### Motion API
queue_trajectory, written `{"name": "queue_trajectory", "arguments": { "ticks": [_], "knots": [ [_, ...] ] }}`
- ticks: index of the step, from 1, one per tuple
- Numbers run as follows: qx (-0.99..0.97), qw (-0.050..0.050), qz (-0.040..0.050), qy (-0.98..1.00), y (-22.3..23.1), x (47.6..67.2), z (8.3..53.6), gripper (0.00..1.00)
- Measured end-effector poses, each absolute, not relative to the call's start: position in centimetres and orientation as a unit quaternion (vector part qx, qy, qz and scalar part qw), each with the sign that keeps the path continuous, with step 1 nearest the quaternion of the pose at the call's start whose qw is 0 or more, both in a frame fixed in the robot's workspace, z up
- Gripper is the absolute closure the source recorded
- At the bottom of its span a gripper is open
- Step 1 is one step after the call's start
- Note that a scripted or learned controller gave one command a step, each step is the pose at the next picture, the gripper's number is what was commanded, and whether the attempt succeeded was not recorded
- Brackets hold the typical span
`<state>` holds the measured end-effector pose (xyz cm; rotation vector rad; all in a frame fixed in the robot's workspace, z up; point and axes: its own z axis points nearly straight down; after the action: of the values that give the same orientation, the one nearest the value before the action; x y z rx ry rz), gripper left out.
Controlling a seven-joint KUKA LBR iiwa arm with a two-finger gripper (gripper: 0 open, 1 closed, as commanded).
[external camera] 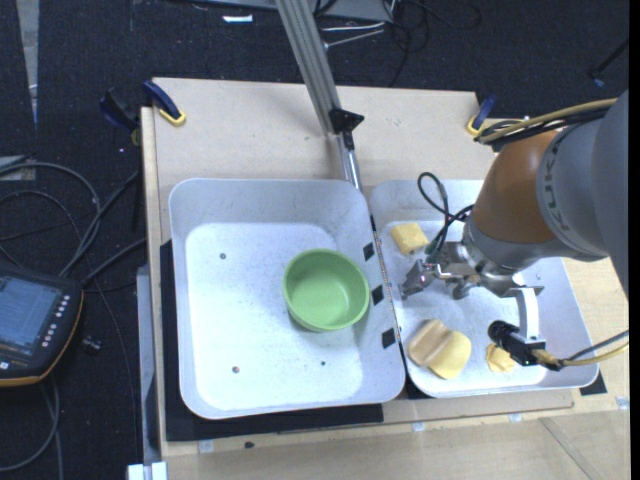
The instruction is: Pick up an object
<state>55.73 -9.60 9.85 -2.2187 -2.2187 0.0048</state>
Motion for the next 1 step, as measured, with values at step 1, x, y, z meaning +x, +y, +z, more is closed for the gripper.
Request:
{"name": "queue_trajectory", "arguments": {
  "ticks": [1],
  "knots": [
    [-0.707, 0.000, -0.0001, -0.707, -9.62, 55.87, 11.12, 1.00]
  ]
}}
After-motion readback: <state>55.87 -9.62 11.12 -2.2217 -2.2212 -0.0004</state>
